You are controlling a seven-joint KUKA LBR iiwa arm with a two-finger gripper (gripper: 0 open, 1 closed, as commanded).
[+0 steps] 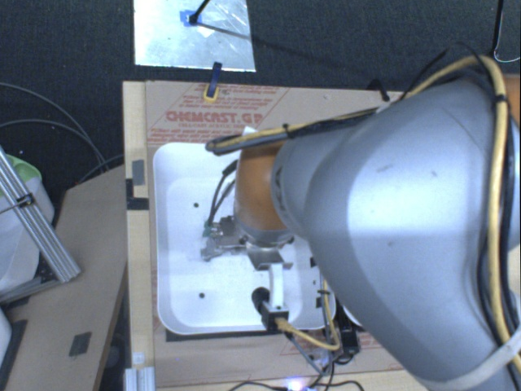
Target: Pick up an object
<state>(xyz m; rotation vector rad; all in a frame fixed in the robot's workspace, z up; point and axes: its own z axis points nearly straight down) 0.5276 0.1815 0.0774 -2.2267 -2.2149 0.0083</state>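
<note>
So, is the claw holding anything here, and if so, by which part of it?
It cannot be told. The claw sits low over the white bin, but the wrist above it covers whatever lies beneath, so no held thing can be confirmed.

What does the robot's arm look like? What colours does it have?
The arm is big, smooth and rounded, and mostly shiny grey. Above the wrist it has an orange band. A yellow cable runs along its outside, and thin dark wires hang near the wrist.
</note>
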